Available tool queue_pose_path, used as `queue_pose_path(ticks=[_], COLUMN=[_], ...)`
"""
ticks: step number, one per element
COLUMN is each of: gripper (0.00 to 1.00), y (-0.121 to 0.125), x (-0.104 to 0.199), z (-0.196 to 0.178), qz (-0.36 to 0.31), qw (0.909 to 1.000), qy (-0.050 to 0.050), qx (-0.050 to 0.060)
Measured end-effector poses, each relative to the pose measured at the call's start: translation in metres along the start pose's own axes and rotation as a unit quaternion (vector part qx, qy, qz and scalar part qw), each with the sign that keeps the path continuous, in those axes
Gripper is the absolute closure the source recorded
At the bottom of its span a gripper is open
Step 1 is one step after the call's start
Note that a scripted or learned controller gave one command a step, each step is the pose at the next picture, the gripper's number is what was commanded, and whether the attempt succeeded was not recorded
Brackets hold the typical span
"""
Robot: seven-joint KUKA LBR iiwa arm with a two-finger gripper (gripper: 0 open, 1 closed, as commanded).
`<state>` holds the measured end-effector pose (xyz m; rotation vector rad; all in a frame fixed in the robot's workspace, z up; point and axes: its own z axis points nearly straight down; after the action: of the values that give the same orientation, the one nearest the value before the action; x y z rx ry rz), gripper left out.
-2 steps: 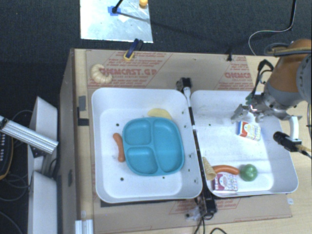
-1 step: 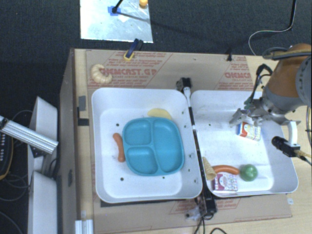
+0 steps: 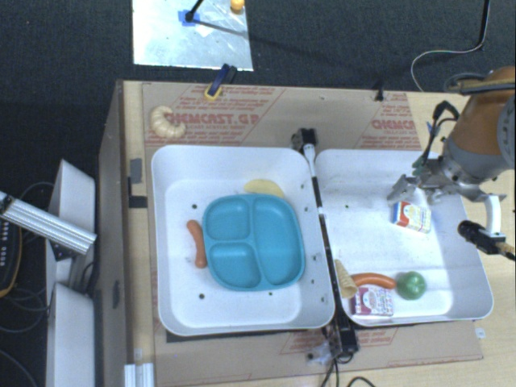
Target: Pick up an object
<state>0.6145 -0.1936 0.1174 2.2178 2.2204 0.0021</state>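
The gripper point(image 3: 419, 185) hangs over the upper right part of the right-hand shallow white plastic bin point(image 3: 367, 168), directly above and just beside the small white carton with red and yellow print point(image 3: 411, 216). The carton is the nearest candidate for pick-up. It lies flat on the bin floor, slightly skewed, well apart from the bin walls.

Jaw state: it cannot be told from this view. Nothing is visibly held.

Handling assessment of the carton (judgement):
- Weight: probably light, a toy-scale pack.
- Stiffness: likely rigid enough to take a pinch, with flat faces.
- Surface: printed and smooth, so it may slip under a shallow grip.
- Grasp point: across the narrower pair of opposite sides, near the middle, with the fingers lowered close to the bin floor.

Other objects in the same bin lie grouped at the front edge: an orange sausage-shaped piece point(image 3: 373, 280), a round green ball-like piece point(image 3: 412, 285), a second white and red printed pack point(image 3: 372, 301) and a tan cone-shaped piece point(image 3: 344, 278). These sit touching or just beside one another, which makes a clean grasp harder there.

The left-hand white bin point(image 3: 173, 216) holds a blue divided plastic tray point(image 3: 252, 242), an orange sausage piece point(image 3: 197, 243) beside it and a pale yellow flat piece point(image 3: 264, 187) behind it.
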Motion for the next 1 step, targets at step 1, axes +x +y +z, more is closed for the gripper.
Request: queue_pose_path(ticks=[1], gripper=[0.00], y=[-0.0110], x=[-0.0132], z=[0.0042], qz=[0.000], qw=[1.0000], qy=[0.000], qx=[0.001])
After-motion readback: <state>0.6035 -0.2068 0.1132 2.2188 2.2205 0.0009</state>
